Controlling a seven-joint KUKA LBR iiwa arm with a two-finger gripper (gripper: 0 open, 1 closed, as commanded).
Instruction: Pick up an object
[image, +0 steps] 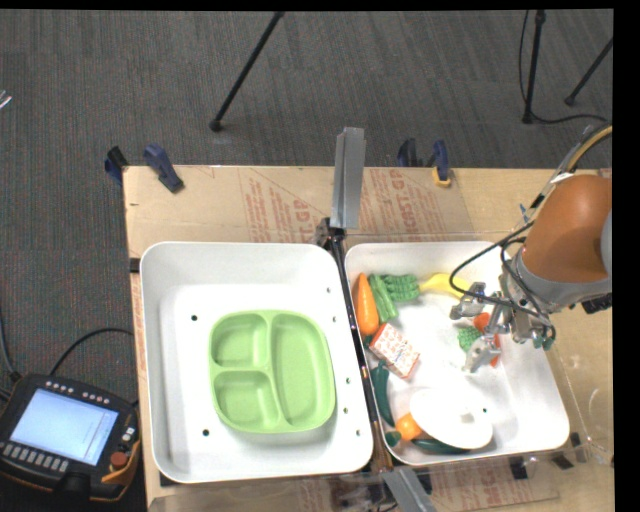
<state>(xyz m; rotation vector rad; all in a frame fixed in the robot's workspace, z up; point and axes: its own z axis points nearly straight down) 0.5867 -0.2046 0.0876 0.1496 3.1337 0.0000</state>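
Sitting on a dark grey carpet floor (120, 80), the brown table (250, 200) has faint red writing printed on it, but it is too pale to read. Blue clamps (160, 165) grip its far edge. Two white bins lie side by side. The left bin (165, 300) has a green plate (272, 372) with three parts. The right bin (540, 400) holds a carrot (367, 305), green leafy toys (398, 288), a banana (440, 284), a small red and white box (395, 351) and a white plate (452, 417). The end effector (487, 345) is low near the bin's right edge. A small green and orange toy (472, 333) is right by it. I cannot tell if the end effector is open or closed.
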